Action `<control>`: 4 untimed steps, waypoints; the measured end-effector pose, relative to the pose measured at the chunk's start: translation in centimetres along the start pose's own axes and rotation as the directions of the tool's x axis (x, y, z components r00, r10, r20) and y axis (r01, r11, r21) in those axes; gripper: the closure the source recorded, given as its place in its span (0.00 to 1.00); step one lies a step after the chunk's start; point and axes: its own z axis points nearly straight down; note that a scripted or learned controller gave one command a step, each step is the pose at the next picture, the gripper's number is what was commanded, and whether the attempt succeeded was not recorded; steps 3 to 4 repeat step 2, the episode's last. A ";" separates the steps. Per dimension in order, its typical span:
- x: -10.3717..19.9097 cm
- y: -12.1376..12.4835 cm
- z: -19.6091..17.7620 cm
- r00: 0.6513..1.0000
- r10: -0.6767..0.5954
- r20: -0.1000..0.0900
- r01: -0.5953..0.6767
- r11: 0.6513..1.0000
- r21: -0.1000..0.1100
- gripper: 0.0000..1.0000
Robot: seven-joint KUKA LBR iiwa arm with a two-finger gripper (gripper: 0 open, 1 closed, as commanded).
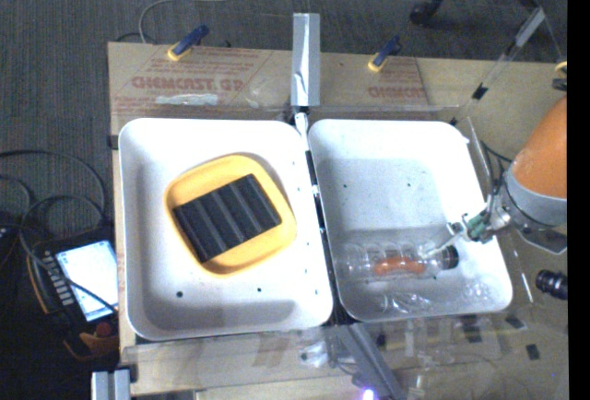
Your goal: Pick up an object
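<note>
A clear plastic bottle [398,263] with an orange patch inside lies on its side near the front of the right bin [387,163], its dark cap pointing right. A yellow pad with a black ridged top [230,213] rests in the left bin [147,168]. My gripper [472,229] hangs over the right bin's right rim, just up and right of the bottle's cap end. A small green part shows at its tip. The grey wrist and orange band [551,154] rise behind it at the right edge.
A metal post [305,57] stands at the back, between the bins. Two blue-and-yellow clamps [187,42] [384,53] hold the cardboard behind them. Crumpled clear film [406,301] lies at the right bin's front. Cables and a small screen [85,274] sit on the floor at left.
</note>
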 end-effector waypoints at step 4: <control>-0.1 3.3 0.0 0.961 0.276 0.000 -0.276 0.961 0.000 0.00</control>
